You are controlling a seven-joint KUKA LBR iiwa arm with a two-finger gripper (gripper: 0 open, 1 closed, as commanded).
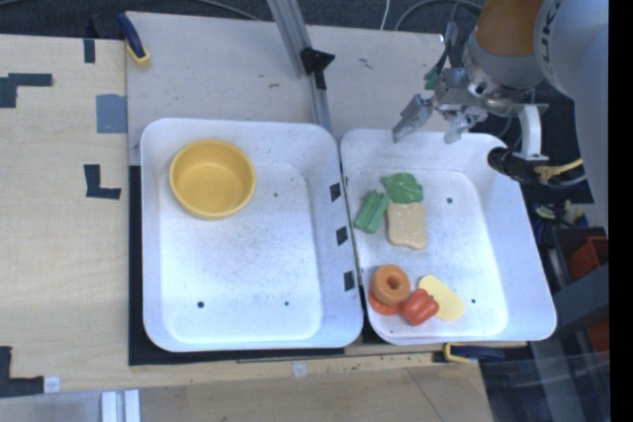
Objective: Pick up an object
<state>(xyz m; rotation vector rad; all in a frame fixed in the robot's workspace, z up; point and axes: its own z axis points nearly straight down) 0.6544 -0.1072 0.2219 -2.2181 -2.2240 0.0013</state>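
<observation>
Tan bread slice (406,225) lies mid right bin (495,212), just beside green pieces; it looks light, stiff, flat, best pinched across its edges. Tool (432,124) hovers over the bin's far edge, fingers apart, holding nothing.

Yellow bowl (212,178): round, upright, open side up, in left bin, upper left part.
Green leaf piece (403,186): flat, in right bin, upper middle.
Green pod (371,211): elongated, lying at slant, just left of bread slice, below leaf piece.
Bread slice (406,225): tan, flat, touching leaf piece's lower edge.
Orange donut (390,285): ring, flat, near right bin's front left.
Red pepper (418,308): small, touching donut's right lower side.
Yellow slice (443,299): pale, flat, partly under pepper.
</observation>
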